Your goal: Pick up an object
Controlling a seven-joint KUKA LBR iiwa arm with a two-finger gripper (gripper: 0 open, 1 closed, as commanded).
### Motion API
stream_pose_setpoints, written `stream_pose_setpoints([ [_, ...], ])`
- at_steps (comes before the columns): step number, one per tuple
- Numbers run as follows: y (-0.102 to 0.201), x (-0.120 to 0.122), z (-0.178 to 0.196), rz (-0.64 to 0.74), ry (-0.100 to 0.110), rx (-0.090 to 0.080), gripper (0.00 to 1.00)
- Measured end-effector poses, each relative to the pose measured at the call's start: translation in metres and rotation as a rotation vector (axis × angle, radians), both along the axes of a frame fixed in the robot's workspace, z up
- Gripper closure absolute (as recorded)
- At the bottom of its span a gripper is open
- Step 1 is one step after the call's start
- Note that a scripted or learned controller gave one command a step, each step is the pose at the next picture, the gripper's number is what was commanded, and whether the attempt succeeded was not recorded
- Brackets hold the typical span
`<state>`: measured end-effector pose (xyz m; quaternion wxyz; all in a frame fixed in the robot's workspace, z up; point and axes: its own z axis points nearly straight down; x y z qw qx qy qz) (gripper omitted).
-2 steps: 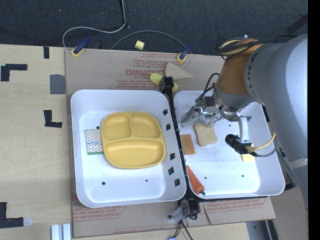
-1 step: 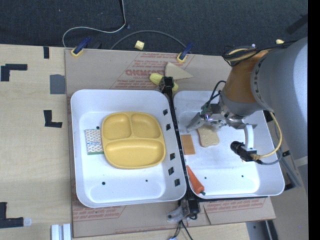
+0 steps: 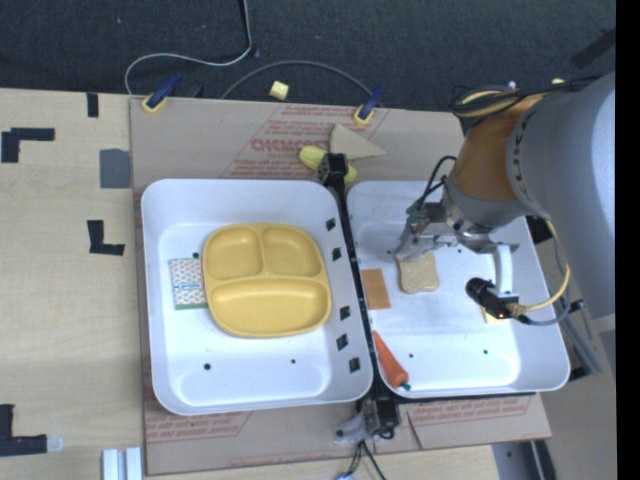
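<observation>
In the camera view, the pincer (image 3: 418, 251) hangs over the right bin (image 3: 530, 353), right above a tan bread-like slice (image 3: 419, 276); whether its fingers are open or closed cannot be told. Left of the slice lies a brown square (image 3: 376, 289), and an orange carrot (image 3: 391, 361) lies nearer. The left bin (image 3: 160, 368) holds a yellow divided plate (image 3: 266, 279) beside a small card (image 3: 186, 281).
</observation>
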<state>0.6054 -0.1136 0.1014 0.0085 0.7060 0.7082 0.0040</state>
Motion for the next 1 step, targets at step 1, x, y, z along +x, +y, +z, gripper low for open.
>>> stream_pose_setpoints([
  [1,0.0000,-0.0008,-0.0014,0.000,0.002,0.000,0.00],
])
